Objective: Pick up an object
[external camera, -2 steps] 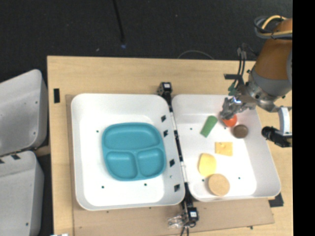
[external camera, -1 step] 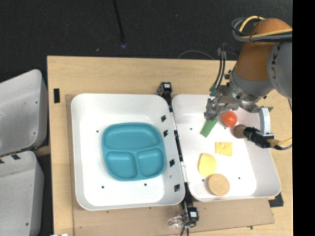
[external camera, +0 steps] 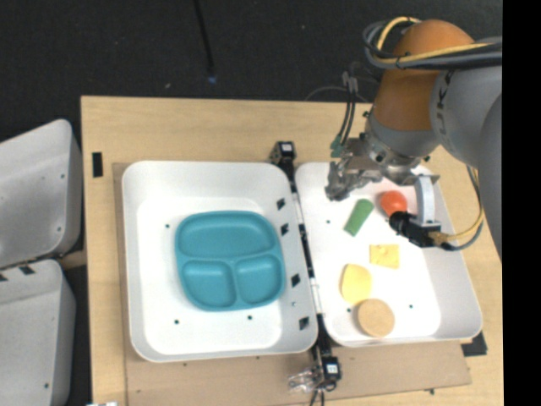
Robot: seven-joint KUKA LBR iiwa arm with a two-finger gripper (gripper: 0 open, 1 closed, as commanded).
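Note:
The right bin (external camera: 439, 311) holds a green stick-shaped piece (external camera: 358, 216), a red-orange round piece (external camera: 391, 201), a yellow cheese-like square (external camera: 385, 255), a yellow oval piece (external camera: 356, 282) and a tan round cookie-like disc (external camera: 374, 318). My gripper (external camera: 339, 185) hangs over the bin's back left corner, just up and left of the green piece. Nothing shows between its fingers.
The left bin (external camera: 152, 227) holds a teal divided plate (external camera: 228, 258). Black clips line the seam between the bins (external camera: 298, 244). The arm's orange band and grey wrist (external camera: 414, 83) lean in over the right bin's back edge. A pale grey panel (external camera: 34, 193) stands left of the bench.

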